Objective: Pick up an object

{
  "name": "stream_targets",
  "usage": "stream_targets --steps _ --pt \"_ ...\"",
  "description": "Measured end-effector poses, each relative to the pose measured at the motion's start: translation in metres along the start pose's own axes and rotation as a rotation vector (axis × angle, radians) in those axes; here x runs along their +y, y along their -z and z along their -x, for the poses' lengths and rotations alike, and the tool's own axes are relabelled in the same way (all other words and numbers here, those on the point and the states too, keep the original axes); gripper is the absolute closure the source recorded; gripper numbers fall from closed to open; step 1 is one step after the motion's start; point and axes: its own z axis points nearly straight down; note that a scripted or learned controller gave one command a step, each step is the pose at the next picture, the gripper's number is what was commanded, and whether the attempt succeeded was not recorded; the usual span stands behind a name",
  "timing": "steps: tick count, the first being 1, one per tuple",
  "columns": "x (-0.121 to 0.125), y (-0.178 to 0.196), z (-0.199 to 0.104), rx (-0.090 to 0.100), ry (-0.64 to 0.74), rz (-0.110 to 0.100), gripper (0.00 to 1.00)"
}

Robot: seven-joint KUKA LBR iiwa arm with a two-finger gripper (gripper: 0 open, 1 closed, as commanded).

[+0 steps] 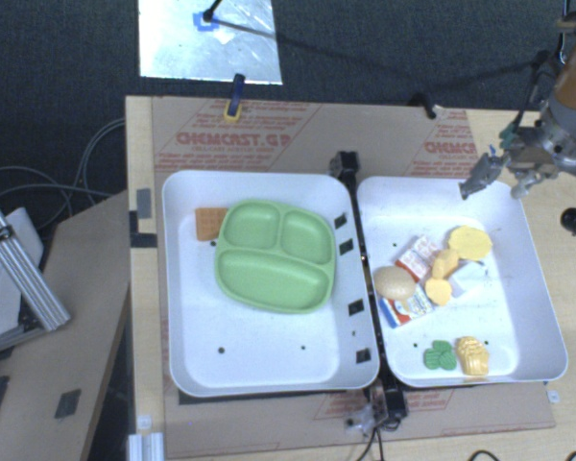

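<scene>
Gripper [497,179] hangs over the far right corner of the right bin [538,286], at the bin's upper edge. I see two dark fingers splayed apart with bare white bin floor between them: jaws open, nothing held.

Candidate objects all lie in the right bin, toward its middle and near edge. Nearest to the jaws is a yellow round piece [470,241], down and slightly left of them in the camera view. Just beside it, touching or nearly so: a small orange-yellow piece [444,264], a red-and-white carton [419,255], a beige egg-shaped item [395,282]. Near the bin's front edge, well apart from the jaws: a green leafy toy [441,355] and a yellow corn-like piece [472,355].

Left bin [187,286] carries a green divided plate [274,255] with an orange cracker-like square [208,223] at its left edge; that lot is far across the divider.

Judgement: my shortest move is toward the yellow round piece, travelling toward the camera and a little left, then down. It looks roughly round, so no clear long axis to align to. The cluster is tight; closing there may catch a neighbour.
</scene>
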Motion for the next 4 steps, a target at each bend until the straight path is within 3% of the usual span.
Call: stream_targets --steps 1,4 --pt "0.002 0.007 0.000 -0.002 0.002 0.011 0.00" --pt "-0.010 -0.148 0.001 -0.001 0.000 0.007 0.00"
